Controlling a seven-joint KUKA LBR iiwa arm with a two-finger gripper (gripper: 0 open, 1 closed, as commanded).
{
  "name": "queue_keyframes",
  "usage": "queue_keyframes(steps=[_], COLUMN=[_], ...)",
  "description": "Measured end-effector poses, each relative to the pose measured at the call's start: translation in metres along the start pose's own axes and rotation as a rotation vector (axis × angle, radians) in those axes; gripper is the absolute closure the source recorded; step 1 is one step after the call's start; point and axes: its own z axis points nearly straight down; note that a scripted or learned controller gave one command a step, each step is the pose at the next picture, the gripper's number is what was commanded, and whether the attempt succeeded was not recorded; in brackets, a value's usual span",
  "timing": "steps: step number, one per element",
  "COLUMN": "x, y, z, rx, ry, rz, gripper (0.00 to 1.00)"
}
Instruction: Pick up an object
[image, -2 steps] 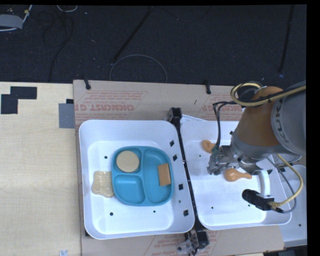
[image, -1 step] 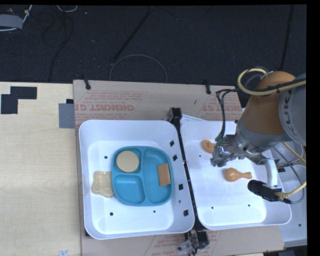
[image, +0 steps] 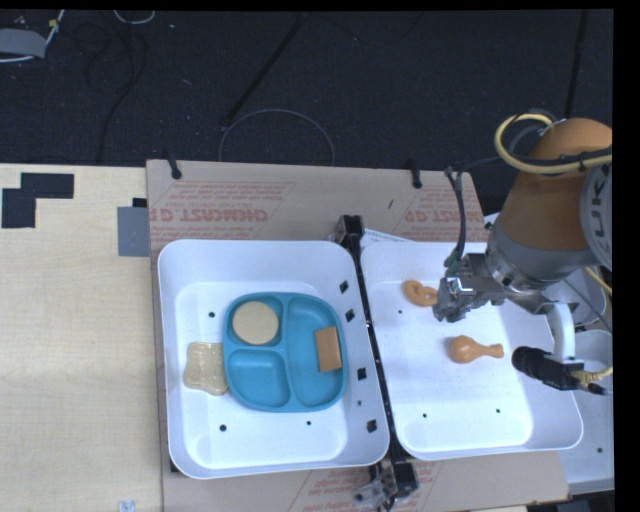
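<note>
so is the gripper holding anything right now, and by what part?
Nothing visibly held. The gripper hangs over the right bin, between two orange drumstick-shaped pieces, neither between its fingers.

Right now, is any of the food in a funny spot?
Yes. A pale food piece lies off the blue tray, on the left bin's floor, touching the tray's left edge. The round piece and brown piece sit in tray compartments.
</note>
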Motion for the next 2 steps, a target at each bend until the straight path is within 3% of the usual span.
queue_keyframes(steps=[2], x=[0.092], y=[0.026], z=[0.003], rx=[0.004], ry=[0.0], rz=[-0.001], gripper=[1.0])
